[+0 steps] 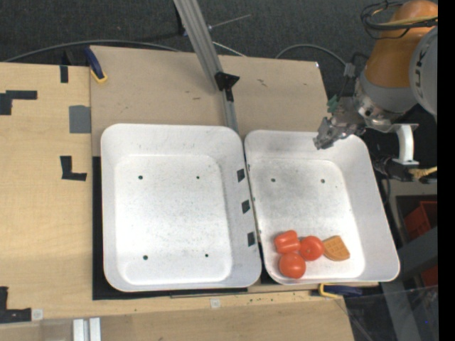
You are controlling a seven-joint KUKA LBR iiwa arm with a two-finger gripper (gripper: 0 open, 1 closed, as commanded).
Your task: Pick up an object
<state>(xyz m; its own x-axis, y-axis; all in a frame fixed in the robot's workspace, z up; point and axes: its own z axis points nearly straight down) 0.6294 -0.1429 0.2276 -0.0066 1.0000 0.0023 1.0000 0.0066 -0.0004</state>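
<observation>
- Pincer point(324, 139) sits at upper right of the frame, over the far rim of the right bin point(370, 190); whether it is apart or together cannot be told.
- Three red pieces point(295, 253) and an orange piece point(335, 248) lie clustered at the right bin's near edge, lower right of frame, well apart from the pincer.
- Left bin point(114, 190) is beside it on the surface point(43, 190).
</observation>
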